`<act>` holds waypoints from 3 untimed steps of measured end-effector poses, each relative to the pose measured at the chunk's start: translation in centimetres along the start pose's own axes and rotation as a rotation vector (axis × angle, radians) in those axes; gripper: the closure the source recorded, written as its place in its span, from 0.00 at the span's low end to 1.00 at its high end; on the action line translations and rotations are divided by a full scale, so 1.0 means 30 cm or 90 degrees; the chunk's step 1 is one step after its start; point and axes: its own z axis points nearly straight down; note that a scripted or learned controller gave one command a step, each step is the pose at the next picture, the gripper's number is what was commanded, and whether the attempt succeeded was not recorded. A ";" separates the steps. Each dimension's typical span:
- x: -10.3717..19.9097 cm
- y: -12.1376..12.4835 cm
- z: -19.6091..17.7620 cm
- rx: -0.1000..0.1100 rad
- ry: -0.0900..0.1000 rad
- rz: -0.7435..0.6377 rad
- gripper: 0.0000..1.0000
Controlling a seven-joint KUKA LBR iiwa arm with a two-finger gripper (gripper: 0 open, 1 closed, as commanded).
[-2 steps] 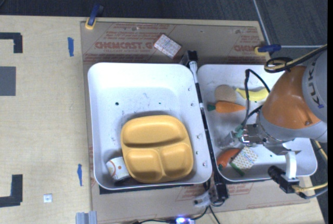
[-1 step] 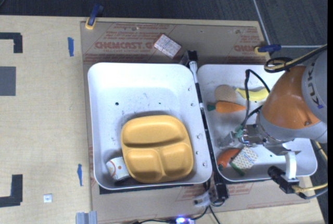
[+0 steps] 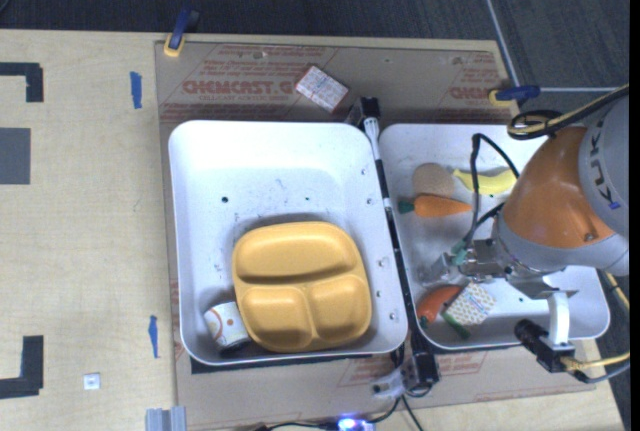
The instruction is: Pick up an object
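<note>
**Arm low over the right bin, nothing clearly in its grasp**

We take the right bin [image 3: 590, 319] as our landmark. Our gripper [image 3: 478, 264] hangs low over its middle, under the grey and orange arm [image 3: 560, 204]; whether it is spread or closed we cannot tell.

The likeliest target, in our judgement, is the patterned packet [image 3: 470, 306] lying toward the bin's near edge, just below and slightly left of the gripper, with an orange piece [image 3: 437, 301] touching its left side. Toward the bin's far-left part a carrot [image 3: 441, 207] lies with its long axis running left to right, beside a tan object [image 3: 433, 180] and a yellow one [image 3: 488, 183].

Left of our landmark, the neighbouring left bin [image 3: 200, 159] holds a yellow divided tray [image 3: 300, 284] and a small cup [image 3: 226, 323]. The crowding around the packet looks like the main hindrance.
</note>
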 end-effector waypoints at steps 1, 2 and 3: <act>-0.012 0.000 0.000 0.000 0.000 0.000 0.00; 0.001 0.000 0.000 0.000 0.000 -0.001 0.00; -0.001 0.000 0.000 0.000 0.000 -0.001 0.00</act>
